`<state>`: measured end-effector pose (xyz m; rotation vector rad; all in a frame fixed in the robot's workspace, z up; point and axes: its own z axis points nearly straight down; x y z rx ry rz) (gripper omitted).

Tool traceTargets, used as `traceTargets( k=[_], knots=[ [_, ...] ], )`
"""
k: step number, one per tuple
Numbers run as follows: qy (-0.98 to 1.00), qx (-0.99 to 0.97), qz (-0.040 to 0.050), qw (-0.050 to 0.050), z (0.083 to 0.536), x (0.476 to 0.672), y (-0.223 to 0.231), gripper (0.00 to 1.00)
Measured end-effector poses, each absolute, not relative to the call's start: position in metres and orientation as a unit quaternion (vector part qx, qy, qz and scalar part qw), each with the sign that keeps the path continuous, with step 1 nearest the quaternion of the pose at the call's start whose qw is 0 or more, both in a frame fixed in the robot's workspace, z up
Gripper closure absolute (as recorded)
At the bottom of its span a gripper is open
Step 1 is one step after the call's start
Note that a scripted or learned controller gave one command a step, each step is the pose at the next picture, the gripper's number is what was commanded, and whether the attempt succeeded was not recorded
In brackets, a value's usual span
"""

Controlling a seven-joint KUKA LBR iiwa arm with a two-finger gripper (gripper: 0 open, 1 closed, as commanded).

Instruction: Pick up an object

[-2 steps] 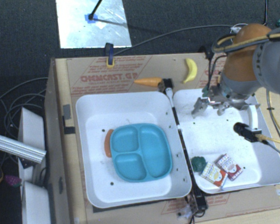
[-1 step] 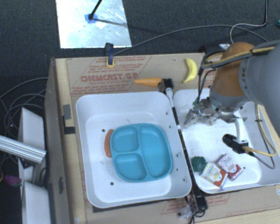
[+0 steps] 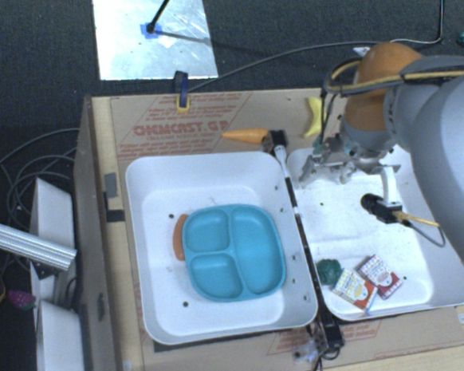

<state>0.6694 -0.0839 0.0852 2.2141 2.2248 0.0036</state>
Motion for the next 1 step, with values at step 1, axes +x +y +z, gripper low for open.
traceTargets(
  k=[1],
  knots=[
    [0.709, 0.705, 0.0005, 0.001, 0.0848, 0.6684, -0.0831, 0.0]
  ],
)
